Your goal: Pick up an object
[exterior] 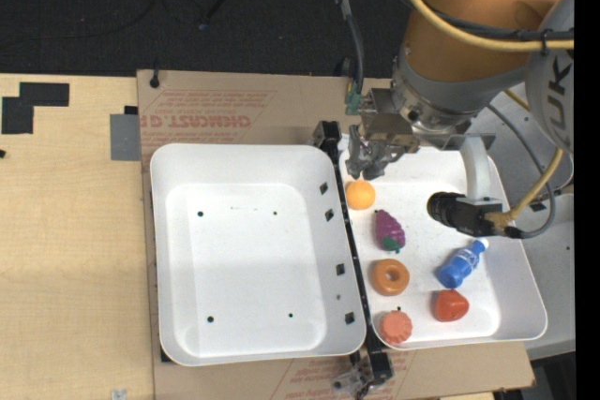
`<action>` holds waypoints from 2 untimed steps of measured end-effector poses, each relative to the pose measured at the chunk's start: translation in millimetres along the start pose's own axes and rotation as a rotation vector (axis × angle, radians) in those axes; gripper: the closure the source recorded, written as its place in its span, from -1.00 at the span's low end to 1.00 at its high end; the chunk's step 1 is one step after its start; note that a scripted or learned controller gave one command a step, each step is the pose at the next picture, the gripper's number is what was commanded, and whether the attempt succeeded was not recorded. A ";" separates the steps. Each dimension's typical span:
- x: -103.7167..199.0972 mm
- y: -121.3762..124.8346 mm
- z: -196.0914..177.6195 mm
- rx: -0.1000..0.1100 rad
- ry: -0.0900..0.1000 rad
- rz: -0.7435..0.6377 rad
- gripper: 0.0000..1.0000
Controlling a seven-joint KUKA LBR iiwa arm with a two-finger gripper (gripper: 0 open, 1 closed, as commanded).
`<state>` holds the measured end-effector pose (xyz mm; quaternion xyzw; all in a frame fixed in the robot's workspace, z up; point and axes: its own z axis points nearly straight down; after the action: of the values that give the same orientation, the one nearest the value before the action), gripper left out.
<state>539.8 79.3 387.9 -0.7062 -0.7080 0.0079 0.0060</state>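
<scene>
Currently the tool (364,166) hangs over the far left corner of the right bin (511,318), just above the orange ball (360,195). Finger spread cannot be told from this angle; nothing visibly held. Risks: ball sits close to the bin wall and divider (339,229), so a finger may strike the rim; a round ball may roll off toward the purple object (389,229).
</scene>
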 end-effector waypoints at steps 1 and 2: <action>-30.2 -5.1 57.3 -0.009 0.001 0.005 1.00; 7.7 -3.6 29.5 -0.019 0.003 -0.001 1.00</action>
<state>535.6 86.9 358.4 -0.7058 -0.7084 0.0003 0.0003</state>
